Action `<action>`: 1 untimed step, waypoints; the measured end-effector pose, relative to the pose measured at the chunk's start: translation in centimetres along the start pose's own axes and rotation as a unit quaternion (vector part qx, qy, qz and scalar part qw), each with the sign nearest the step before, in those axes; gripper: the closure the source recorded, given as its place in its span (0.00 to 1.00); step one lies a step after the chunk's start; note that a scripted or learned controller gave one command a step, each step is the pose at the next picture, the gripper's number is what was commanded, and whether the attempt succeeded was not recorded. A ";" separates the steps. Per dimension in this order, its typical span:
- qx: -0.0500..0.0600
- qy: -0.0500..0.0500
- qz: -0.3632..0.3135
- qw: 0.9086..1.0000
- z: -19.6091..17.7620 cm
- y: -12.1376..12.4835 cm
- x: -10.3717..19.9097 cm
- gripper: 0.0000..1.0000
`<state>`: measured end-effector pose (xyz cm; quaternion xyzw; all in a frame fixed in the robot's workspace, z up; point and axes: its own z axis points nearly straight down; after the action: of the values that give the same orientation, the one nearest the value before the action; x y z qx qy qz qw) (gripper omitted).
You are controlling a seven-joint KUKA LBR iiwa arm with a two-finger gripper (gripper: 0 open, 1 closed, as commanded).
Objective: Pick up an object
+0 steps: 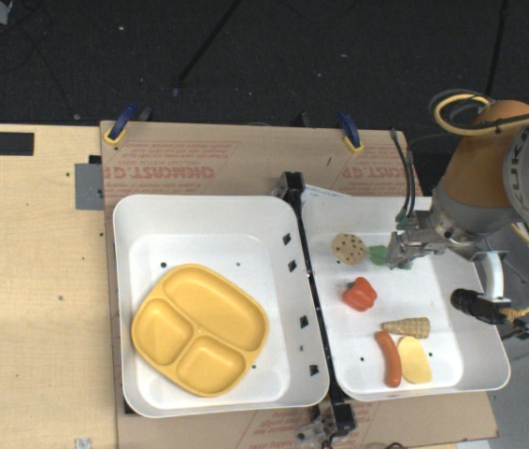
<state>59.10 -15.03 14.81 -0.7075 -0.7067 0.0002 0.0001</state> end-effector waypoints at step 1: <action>-0.002 0.000 0.000 1.000 -4.4 0.7 -0.1 1.00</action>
<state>59.78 -15.09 19.20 -0.7072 -0.7070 -0.0009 -0.0014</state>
